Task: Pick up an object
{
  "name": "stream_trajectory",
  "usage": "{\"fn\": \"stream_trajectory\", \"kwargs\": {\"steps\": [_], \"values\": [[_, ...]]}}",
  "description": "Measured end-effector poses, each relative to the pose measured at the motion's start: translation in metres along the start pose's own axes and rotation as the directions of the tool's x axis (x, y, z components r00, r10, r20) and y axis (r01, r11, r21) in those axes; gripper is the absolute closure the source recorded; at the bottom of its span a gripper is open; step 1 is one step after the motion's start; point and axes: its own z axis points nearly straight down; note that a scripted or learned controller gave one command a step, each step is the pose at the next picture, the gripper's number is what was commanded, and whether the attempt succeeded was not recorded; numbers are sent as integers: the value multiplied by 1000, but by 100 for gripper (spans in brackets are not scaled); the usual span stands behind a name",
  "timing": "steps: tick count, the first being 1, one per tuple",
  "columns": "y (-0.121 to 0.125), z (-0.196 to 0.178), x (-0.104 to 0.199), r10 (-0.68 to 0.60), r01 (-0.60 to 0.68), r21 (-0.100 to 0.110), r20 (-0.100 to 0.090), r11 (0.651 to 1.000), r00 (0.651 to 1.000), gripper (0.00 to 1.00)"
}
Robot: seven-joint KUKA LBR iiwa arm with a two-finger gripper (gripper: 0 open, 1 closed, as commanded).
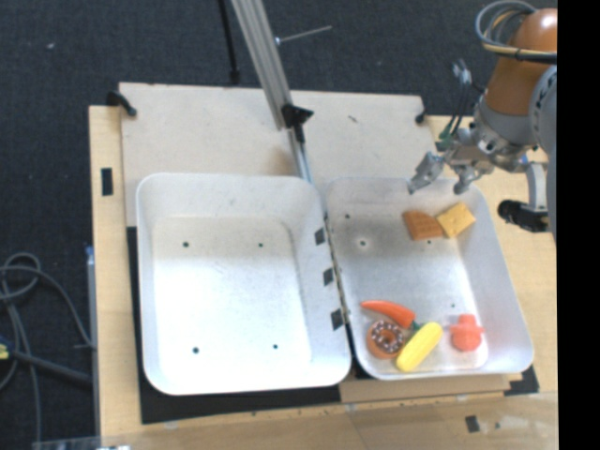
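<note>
- A light wooden bench [112, 279] stands on dark carpeted floor [56, 36].
- A paler board [206, 129] covers the bench's far part.
- A slanted aluminium post [262, 54] rises from the board.
- Grey cables [37, 298] loop on the floor at left.

No legible text, label, brand, number or sign noted on any surface inspected. Markings, where present, are too small or blurred to read.
</note>
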Motion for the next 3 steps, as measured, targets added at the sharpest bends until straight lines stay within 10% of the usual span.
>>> {"fn": "stream_trajectory", "kwargs": {"steps": [2, 3], "values": [[-2, 83, -2, -1, 1, 4, 0, 1000, 1000, 0], [-1, 70, -3, -4, 4, 0, 6, 1000, 1000, 100]]}}
